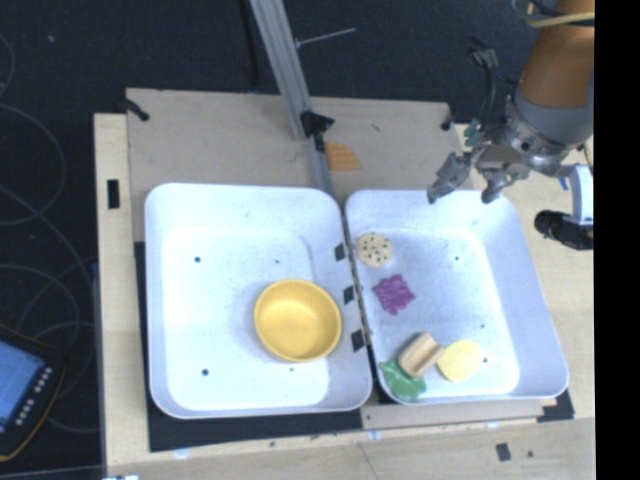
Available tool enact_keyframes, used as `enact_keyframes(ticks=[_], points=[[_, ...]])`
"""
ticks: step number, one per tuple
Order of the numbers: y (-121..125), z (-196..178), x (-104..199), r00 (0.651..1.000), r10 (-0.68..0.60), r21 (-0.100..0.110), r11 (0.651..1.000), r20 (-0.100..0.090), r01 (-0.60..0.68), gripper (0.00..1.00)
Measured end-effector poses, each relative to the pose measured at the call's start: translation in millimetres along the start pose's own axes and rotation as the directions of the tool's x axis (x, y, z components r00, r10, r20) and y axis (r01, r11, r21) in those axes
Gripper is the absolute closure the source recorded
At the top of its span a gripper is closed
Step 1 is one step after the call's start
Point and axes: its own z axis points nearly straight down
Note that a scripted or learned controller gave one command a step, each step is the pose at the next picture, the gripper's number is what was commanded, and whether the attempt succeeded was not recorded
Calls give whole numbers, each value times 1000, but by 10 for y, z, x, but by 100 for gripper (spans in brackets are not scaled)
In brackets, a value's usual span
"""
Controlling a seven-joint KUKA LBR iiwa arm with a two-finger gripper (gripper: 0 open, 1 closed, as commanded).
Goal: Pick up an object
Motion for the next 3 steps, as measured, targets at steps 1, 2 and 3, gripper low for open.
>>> enact_keyframes(ticks=[1, 2, 3], points=[[0, 0, -1, 1000, 0, 0, 1000, 0, 0, 0], [-68, 595, 34, 1000, 4, 6, 1000, 2, -4, 0], [-98, 1026, 53, 1000, 7, 5, 1000, 2, -7, 0]])
